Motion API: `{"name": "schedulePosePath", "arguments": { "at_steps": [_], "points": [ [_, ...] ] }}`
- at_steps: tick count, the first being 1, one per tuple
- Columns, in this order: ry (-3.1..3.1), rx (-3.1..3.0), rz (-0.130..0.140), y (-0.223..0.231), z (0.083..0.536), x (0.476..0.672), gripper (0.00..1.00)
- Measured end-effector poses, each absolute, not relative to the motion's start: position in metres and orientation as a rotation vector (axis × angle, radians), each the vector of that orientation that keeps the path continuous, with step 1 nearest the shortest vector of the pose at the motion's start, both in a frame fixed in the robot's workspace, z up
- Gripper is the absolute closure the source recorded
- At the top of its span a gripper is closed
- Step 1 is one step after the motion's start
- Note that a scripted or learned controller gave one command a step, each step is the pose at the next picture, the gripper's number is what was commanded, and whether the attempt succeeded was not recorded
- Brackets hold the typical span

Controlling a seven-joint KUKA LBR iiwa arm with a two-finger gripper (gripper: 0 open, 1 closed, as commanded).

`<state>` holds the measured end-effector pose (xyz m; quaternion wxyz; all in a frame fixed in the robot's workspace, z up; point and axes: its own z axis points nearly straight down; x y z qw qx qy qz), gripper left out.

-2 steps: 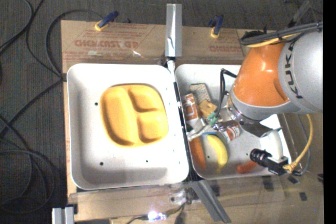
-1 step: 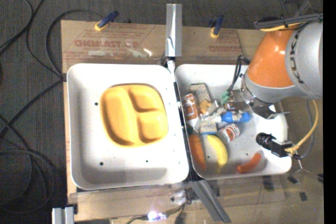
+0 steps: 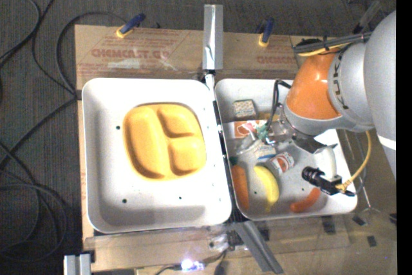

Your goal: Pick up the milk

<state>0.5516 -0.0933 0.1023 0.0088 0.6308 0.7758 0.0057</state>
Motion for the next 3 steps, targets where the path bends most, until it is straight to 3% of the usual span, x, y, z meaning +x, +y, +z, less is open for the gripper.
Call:
{"name": "schedulePosePath", "arguments": {
  "at_steps": [1, 2, 3],
  "points": [
    [2.228, 2.191, 0.007, -0.102, 0.094, 0.631, 0.00],
    [2.415, 2.009, -0.006, -0.179, 0.133, 0.572, 0.00],
    [2.424, 2.038, -0.043, -0.158, 0.115, 0.661, 0.00]
  ]
}}
